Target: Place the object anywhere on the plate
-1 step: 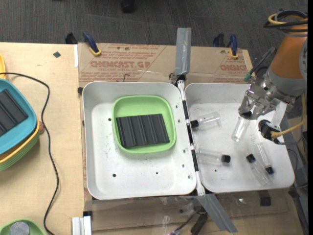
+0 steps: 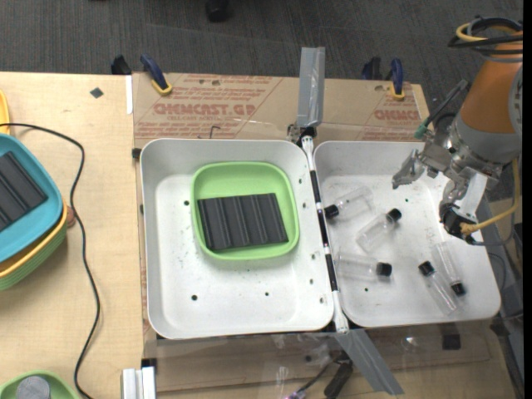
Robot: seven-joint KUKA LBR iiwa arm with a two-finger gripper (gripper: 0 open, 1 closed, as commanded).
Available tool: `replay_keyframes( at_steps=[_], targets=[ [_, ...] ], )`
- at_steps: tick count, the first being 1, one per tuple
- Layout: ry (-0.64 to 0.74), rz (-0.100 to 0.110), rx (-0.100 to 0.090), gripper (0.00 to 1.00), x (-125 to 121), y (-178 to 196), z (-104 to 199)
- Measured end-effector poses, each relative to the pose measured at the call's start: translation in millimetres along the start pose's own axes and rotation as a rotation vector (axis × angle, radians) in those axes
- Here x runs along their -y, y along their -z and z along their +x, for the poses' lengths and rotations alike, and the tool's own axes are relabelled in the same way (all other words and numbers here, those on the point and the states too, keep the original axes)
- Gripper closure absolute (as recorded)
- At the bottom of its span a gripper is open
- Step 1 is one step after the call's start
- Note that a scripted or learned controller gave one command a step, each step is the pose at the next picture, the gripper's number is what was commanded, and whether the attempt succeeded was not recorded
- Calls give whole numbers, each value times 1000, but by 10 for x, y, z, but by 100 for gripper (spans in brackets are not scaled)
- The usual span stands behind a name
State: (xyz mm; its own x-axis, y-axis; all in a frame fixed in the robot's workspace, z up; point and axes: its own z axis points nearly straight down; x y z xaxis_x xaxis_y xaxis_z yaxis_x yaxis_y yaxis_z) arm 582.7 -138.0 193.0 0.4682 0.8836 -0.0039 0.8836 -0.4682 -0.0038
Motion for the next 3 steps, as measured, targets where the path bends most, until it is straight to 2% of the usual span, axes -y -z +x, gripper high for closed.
replay_keyframes(
  at_steps=[1, 2, 3],
  targets=[
    [-311, -1, -1, 0, -65, 398, -265],
    [-629, 1, 0, 0, -61, 513, -540],
    [-866, 2, 0, 0, -117, 779, -876]
  ],
)
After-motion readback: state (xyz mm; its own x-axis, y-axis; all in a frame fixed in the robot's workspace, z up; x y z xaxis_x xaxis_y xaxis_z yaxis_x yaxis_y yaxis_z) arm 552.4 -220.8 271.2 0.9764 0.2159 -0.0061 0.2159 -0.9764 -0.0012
